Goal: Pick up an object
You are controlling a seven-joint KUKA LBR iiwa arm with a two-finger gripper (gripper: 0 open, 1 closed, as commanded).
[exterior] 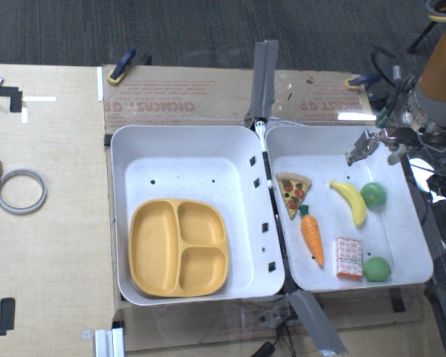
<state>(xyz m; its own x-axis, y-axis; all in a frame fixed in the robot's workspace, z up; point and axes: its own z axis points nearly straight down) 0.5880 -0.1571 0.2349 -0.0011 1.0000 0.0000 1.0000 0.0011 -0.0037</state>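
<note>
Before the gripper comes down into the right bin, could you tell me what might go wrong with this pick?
1. The banana touches a green ball, so closing on one may nudge or catch the other.
2. The carrot lies right below the pizza slice, which invites a double grab.
3. The gripper hovers near the right bin's far wall, and a descent there could clip it.
</note>
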